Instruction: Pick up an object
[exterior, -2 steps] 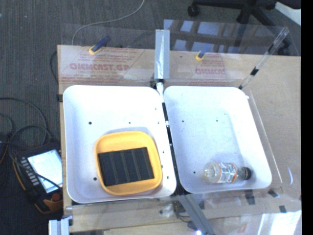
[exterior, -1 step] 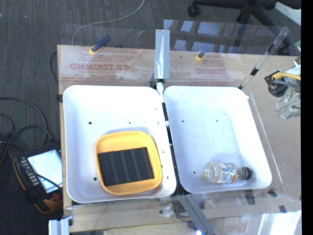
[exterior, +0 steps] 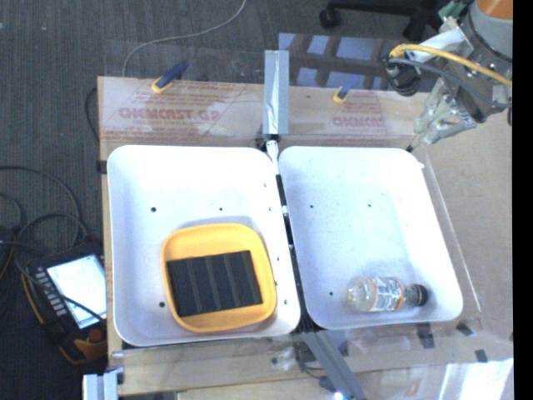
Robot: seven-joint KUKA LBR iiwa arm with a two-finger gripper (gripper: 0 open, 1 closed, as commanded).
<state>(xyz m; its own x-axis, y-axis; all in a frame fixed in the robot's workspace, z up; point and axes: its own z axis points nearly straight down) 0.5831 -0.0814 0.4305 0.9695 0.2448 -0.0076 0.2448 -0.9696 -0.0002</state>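
We see two white bins side by side. The left bin point(exterior: 133, 223) holds a yellow tray point(exterior: 219, 277) with a dark ribbed centre, near its front edge. In the right bin point(exterior: 366, 190) a clear bottle point(exterior: 385, 294) lies on its side near the front right corner, dark cap to the right. Our gripper point(exterior: 440, 122) hangs above the right bin's far right corner, apart from both things.
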